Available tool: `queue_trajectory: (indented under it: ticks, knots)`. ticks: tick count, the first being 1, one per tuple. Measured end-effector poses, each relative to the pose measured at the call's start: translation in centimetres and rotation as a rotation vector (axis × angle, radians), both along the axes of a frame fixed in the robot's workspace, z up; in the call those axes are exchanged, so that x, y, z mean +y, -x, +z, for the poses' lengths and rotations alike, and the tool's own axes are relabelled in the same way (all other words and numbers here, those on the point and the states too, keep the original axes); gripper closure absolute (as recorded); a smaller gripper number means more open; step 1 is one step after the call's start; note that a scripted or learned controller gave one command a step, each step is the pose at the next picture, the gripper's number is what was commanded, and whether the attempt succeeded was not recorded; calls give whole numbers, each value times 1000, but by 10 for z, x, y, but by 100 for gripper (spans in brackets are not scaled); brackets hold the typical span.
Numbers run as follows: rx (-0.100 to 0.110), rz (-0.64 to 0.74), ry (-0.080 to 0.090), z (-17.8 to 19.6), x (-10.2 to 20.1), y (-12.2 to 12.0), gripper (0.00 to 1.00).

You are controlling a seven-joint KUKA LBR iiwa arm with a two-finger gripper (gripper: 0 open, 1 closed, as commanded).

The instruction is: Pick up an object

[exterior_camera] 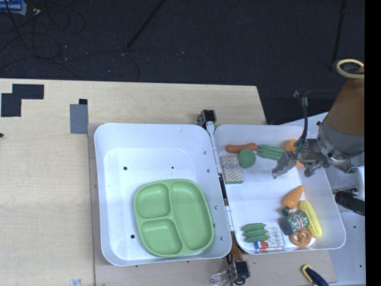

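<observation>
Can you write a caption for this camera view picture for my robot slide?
Grey robot arm's gripper hovers over the right white bin of toy food; a green divided plate sits in the left white bin.

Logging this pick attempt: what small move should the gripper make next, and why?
Probably a short descent. The gripper hangs open in the right bin with nothing between its fingers, near the green cucumber-like toy and an orange piece, so lowering onto one comes first.

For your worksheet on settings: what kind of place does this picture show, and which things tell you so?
Probably a robotics lab: a robot arm with a claw over a white bin of toy food, beside a bin holding a green tray.
</observation>
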State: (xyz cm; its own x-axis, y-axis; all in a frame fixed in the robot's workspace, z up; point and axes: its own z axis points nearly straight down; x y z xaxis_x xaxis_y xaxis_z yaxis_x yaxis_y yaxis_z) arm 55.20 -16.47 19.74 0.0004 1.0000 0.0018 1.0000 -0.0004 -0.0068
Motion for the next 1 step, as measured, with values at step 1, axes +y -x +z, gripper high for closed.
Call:
queue_trajectory:
  ticks: [1]
  knots:
    - [1, -1, -2, -87, -34, 31, 0]
